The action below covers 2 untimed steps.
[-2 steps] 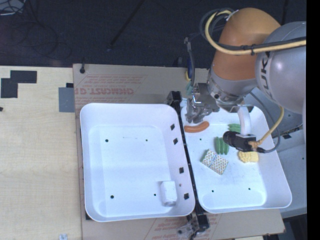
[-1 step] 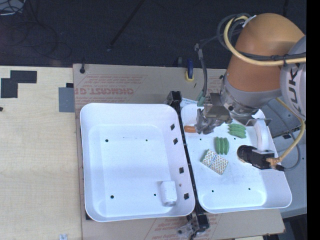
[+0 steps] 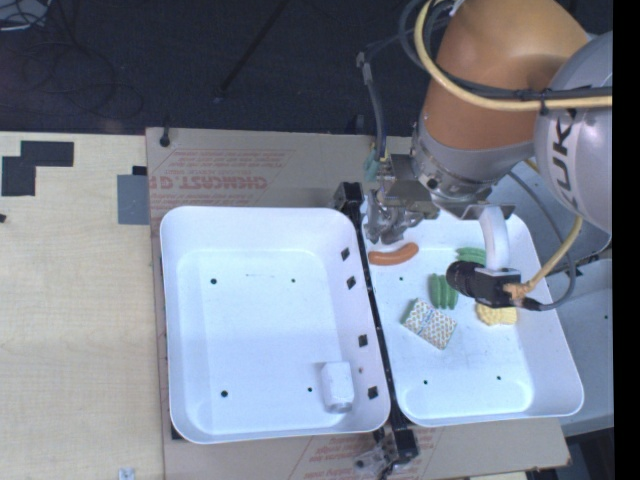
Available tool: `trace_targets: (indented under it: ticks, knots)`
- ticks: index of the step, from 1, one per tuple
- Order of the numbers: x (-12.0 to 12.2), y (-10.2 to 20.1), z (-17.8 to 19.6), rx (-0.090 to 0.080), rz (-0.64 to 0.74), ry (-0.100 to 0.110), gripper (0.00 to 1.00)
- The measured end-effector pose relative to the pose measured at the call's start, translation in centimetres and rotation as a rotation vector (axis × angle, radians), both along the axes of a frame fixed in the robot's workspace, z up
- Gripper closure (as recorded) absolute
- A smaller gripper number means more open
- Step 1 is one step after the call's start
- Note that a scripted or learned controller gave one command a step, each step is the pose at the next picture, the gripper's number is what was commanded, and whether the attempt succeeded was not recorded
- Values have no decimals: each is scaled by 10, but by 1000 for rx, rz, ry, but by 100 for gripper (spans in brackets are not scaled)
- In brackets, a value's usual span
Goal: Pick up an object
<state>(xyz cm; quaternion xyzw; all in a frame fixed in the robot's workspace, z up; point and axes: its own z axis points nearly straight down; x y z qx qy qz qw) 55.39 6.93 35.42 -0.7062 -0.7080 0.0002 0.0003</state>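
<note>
The gripper (image 3: 384, 230) hangs over the right bin (image 3: 480, 380), toward its 10 o'clock corner. From here I cannot tell whether it stands wide or narrow. An orange sausage (image 3: 393, 256) lies on the bin floor just at its 6 o'clock. Near the sausage's 4 o'clock lies a green piece (image 3: 440, 290), with a patterned packet (image 3: 430, 324) just beside it at 6 o'clock. A yellow piece (image 3: 497, 315) sits at the packet's 3 o'clock. In the left bin (image 3: 250, 318), a white block (image 3: 336, 386) rests at the 5 o'clock corner.
</note>
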Motion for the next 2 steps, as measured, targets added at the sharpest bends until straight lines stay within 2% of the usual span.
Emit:
trace_targets:
  ticks: [1, 2]
  knots:
    - [-58, -37, -33, -1, -6, 9, 100]
    - [-42, 40, 61, 2, 5, -8, 100]
